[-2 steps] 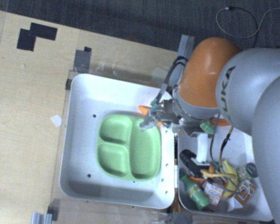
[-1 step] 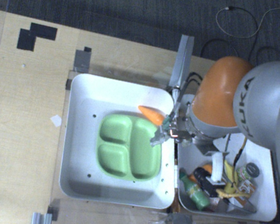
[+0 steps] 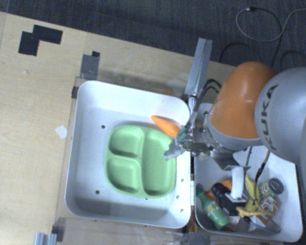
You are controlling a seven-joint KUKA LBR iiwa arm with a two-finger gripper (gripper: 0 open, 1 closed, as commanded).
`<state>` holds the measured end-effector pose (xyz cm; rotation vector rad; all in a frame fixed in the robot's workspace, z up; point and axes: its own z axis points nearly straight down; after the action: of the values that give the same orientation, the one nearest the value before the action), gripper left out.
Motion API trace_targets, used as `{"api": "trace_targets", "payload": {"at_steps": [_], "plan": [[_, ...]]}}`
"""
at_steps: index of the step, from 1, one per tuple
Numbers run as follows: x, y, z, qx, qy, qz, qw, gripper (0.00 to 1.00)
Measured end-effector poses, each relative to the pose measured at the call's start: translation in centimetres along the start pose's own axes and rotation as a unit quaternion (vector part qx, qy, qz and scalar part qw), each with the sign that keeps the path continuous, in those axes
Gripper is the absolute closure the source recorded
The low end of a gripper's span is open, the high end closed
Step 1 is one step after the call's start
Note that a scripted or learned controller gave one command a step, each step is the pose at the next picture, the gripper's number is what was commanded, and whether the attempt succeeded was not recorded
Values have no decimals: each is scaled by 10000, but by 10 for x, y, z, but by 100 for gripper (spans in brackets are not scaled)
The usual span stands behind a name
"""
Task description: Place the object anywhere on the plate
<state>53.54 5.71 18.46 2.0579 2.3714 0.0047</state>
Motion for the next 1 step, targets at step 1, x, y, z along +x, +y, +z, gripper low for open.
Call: {"api": "trace_targets", "payload": {"at_steps": [1], "plan": [[-9, -43, -36, -2, 0, -506, 9987, 0]]}}
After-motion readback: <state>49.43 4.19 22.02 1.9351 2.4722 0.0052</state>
